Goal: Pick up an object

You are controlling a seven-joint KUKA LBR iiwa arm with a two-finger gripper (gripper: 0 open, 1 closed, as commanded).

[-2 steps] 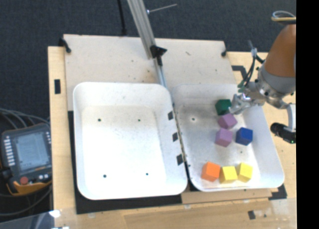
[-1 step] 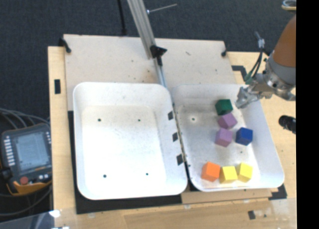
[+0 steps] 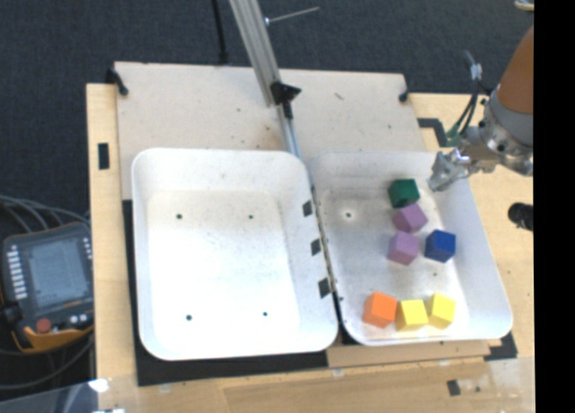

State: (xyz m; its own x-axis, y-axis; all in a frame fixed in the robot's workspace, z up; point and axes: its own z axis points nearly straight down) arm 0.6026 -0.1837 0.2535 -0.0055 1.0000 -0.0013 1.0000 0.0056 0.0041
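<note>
The right bin (image 3: 355, 317) holds several small cubes. A green cube (image 3: 404, 192) lies at the back, with two purple cubes (image 3: 411, 217) (image 3: 403, 247) just in front of it and a blue cube (image 3: 440, 245) to their right. Along the bin's front edge sit an orange cube (image 3: 380, 309) and two yellow cubes (image 3: 413, 313) (image 3: 442, 310). My gripper (image 3: 446, 170) hangs over the bin's back right corner, right of the green cube and above the blue one. Nothing shows between its fingers.
The left bin (image 3: 225, 254) lies beside the right one, with a row of clips (image 3: 316, 245) between them. A slanted metal rail (image 3: 256, 39) rises from the back of the bench. A control pendant (image 3: 49, 281) sits off the bench at the left.
</note>
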